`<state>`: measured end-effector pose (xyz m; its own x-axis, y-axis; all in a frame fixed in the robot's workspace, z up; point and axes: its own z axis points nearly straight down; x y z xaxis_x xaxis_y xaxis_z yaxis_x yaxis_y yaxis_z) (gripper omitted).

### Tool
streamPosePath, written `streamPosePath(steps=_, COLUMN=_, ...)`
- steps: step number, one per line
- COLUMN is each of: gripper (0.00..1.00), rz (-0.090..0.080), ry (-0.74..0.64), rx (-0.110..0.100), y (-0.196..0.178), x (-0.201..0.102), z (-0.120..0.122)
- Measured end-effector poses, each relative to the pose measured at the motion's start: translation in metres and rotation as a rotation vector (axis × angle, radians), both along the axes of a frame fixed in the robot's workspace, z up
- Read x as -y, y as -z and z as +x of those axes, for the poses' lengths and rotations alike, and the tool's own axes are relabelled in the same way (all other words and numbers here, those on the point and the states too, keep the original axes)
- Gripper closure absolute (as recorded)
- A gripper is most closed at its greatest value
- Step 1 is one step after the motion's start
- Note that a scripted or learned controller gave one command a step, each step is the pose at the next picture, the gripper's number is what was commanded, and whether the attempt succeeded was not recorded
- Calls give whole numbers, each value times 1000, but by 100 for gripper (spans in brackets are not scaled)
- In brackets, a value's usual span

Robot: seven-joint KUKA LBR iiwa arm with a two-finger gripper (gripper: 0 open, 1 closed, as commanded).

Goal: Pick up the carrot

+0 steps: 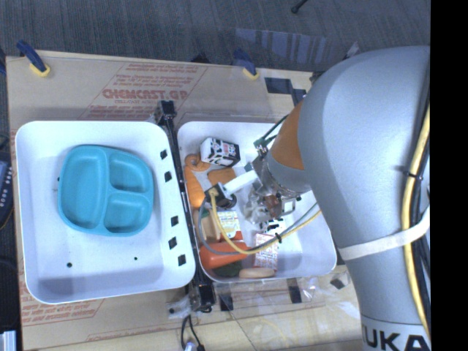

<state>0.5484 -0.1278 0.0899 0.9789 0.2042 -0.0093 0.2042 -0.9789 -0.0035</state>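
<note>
Grey arm (365, 167) reaches from right, wrist bent down into right white bin (311, 258); hand (265, 202) amid clutter, grip state cannot tell. Long orange carrot (194, 185) lies along bin's left wall

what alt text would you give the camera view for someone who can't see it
A grey robot arm reaches from the right into the right bin, its end effector low among cluttered toy food. The left bin holds a blue divided plate.

The long orange tapered carrot (219, 255) lies flat near the front edge of the right white bin (322, 258), partly covered by clutter.
</note>
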Motion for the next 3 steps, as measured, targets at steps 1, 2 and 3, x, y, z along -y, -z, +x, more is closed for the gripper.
streamPosePath(steps=1, gripper=0, rz=1, ry=-3, rx=3, y=-1, x=-2, z=2)
streamPosePath(steps=2, gripper=0, rz=3, ry=-11, rx=18, y=-106, x=-78, z=79)
streamPosePath(steps=3, gripper=0, rz=0, ry=-1, rx=4, y=-101, x=-82, z=56)
